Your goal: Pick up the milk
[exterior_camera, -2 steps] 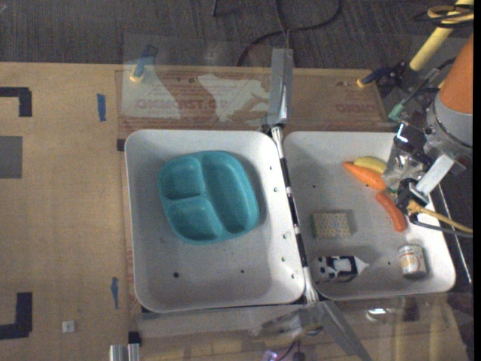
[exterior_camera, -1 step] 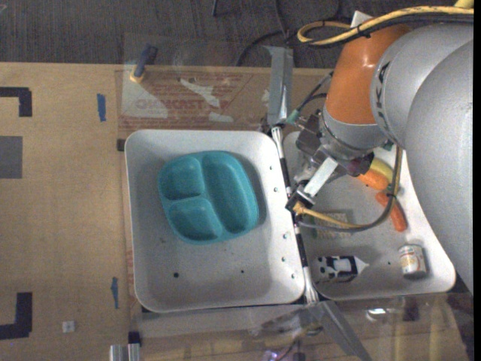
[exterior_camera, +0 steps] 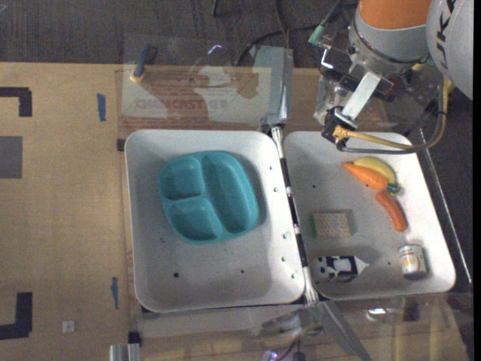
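The milk (exterior_camera: 340,267) is a small carton with black and white patches. It lies on its side near the front left corner of the right bin (exterior_camera: 301,164). My gripper (exterior_camera: 331,107) hangs high over the back left corner of that bin, far from the milk, with nothing seen in it.
The right bin also holds a carrot (exterior_camera: 362,174) beside a banana (exterior_camera: 378,168), an orange sausage-shaped piece (exterior_camera: 392,210), a small can (exterior_camera: 412,261) and a speckled tan square (exterior_camera: 332,224). A teal divided plate (exterior_camera: 209,195) lies in the left bin (exterior_camera: 143,224).
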Motion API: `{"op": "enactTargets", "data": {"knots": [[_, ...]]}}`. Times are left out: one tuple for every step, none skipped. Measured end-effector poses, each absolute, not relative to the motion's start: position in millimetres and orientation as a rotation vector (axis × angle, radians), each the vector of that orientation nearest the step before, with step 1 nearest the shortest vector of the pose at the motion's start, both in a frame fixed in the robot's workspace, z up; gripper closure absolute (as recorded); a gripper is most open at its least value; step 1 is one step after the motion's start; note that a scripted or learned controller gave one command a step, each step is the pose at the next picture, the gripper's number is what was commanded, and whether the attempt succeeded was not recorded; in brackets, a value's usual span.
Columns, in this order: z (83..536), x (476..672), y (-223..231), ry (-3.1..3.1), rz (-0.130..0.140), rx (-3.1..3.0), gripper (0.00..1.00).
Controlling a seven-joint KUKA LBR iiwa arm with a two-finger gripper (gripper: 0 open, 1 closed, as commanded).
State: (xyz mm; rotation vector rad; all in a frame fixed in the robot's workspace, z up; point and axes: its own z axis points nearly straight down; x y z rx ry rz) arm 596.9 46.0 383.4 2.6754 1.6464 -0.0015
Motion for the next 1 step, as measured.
{"op": "enactTargets", "data": {"knots": [[269.0, 556.5, 83.7, 2.027, -0.004, 2.404, 1.0]]}}
